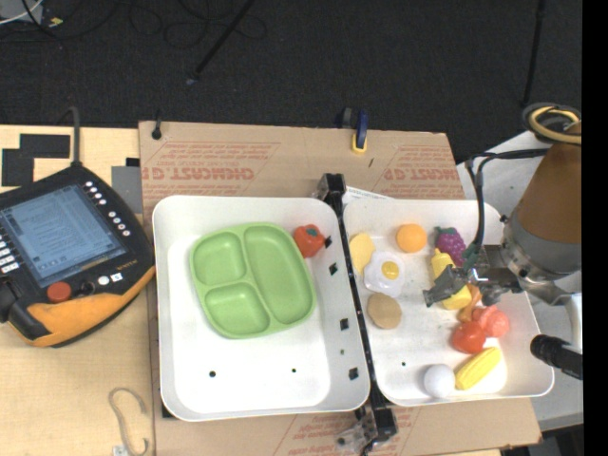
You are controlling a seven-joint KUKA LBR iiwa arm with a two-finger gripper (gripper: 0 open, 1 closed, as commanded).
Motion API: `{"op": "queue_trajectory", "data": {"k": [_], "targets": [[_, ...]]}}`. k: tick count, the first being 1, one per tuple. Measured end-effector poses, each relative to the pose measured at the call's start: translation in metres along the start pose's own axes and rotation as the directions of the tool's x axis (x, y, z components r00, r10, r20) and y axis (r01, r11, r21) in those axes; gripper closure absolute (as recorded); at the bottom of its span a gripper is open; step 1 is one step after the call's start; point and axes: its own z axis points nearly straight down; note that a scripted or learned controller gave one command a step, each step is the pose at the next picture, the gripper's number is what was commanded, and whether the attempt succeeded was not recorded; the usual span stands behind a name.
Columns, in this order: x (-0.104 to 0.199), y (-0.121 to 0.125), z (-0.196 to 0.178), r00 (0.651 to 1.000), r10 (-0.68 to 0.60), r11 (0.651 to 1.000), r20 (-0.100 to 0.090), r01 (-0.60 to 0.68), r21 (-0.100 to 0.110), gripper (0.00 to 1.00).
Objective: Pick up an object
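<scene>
The right bin [408, 350] holds several toy foods: an orange ball [411, 237], purple grapes [450, 243], a fried egg [387, 272], a yellow piece [361, 250], a brown round piece [385, 311], a red-orange piece [480, 329], a yellow corn-like piece [478, 369] and a white egg [438, 380]. My gripper [459, 286] reaches in from the right and hangs low over the bin's right half. It sits right at a small yellow piece [457, 299], just above the red-orange one. Its dark body covers part of that yellow piece.
The left bin [180, 350] carries a green divided plate [252, 280], with a red toy fruit [309, 241] at its upper right. A black divider rail [350, 293] separates the bins. A teach pendant [66, 245] lies on the bench at the far left.
</scene>
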Motion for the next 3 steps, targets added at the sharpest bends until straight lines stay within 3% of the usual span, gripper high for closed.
{"op": "queue_trajectory", "data": {"k": [1,3], "targets": [[0.000,0.002,-0.006,1.000,-0.002,1.000,0.002,0.002,-0.011,0.00],[-0.009,0.000,0.110,1.000,-0.002,1.000,0.001,0.002,-0.008,0.00]]}}
